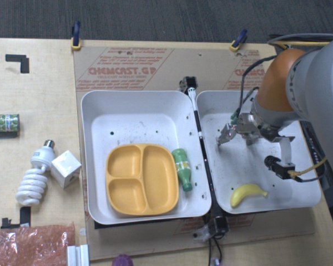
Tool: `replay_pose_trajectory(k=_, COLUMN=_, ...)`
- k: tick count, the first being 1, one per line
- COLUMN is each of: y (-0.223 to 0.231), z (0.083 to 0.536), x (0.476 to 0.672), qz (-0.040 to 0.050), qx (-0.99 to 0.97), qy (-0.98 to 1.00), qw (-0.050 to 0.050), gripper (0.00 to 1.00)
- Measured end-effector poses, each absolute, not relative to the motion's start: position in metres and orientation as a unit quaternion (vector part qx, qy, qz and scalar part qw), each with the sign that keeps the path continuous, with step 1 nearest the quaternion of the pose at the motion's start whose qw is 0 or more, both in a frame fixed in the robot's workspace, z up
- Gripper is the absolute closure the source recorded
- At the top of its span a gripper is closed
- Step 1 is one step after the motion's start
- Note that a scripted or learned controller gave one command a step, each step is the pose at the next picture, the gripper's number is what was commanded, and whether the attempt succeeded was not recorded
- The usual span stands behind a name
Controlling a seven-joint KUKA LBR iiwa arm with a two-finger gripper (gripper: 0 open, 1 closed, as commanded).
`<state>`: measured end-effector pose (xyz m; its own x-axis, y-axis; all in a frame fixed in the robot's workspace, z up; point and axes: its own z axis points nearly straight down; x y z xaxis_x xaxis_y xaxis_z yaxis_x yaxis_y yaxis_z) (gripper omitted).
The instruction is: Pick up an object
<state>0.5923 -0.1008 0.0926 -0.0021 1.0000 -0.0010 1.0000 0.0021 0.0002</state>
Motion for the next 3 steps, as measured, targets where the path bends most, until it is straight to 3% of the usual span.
replay_pose_trajectory(k=1, y=-0.101, z=0.102, x=0.593, qz=-0.0005, qx=0.706, qy=0.708, qw=0.001, gripper=1.00)
replay_pose_trajectory(k=2, y=-0.101, z=0.102, x=0.593, qz=-0.0006, qx=0.706, qy=0.708, qw=0.001, gripper=0.00)
replay_pose_trajectory(k=3, y=-0.115, z=0.092, x=0.541, qz=-0.0002, qx=0.708, qy=0.707, qw=0.000, gripper=0.00)
